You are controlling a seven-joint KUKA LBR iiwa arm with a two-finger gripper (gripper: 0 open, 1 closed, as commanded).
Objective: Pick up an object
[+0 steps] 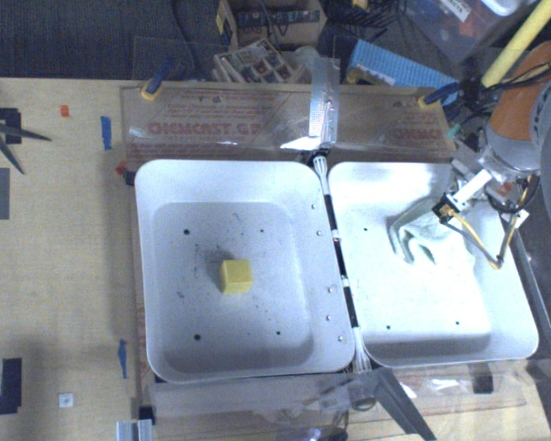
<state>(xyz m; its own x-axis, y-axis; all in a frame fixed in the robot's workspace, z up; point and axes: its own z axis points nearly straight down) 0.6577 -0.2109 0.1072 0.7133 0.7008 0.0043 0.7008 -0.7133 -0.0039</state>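
Grey arm (pixel 517 145), orange band, pale grey claw (pixel 411 243), yellow cable looped beside wrist.

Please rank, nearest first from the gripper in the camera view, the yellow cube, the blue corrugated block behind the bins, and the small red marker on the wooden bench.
Measured from the gripper, over the right bin:
1. Yellow cube, in the left bin, left of the gripper.
2. Blue corrugated block, behind the bins, up-image; close to the cube's distance, so these two are nearly a tie.
3. Small red marker, far left on the bench.

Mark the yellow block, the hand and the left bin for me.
Yellow block (pixel 237 276), camera view, top face.
Hand (pixel 413 246), camera view, between its fingertips.
Left bin (pixel 228 173), camera view, far rim.
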